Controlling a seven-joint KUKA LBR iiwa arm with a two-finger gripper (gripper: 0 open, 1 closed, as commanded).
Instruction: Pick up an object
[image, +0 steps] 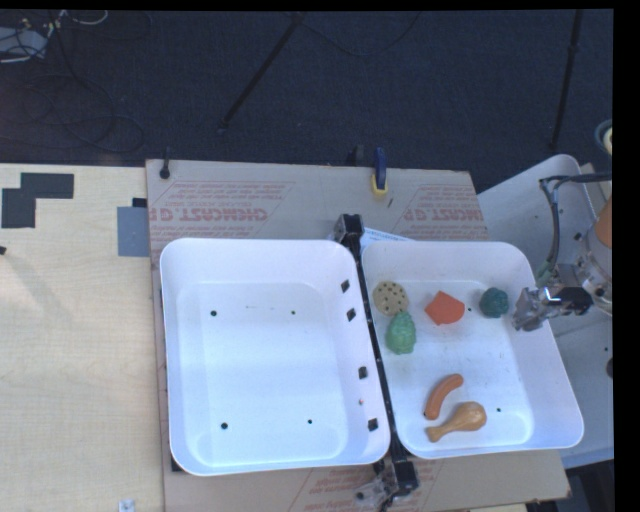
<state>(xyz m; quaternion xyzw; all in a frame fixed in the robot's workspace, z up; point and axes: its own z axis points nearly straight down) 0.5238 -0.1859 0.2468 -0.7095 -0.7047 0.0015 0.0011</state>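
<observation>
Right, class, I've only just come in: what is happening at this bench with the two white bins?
A grey robot arm reaches in from the right, its gripper at the right rim of the right-hand white bin, close to a dark teal ball. That bin also contains an orange block, a green lump, a tan perforated disc, an orange sausage shape and a tan gourd shape. Nothing has been picked up yet.

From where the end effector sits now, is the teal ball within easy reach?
Probably yes. The end effector sits at the right bin's right rim, the teal ball just beside it, nothing between them.
</observation>
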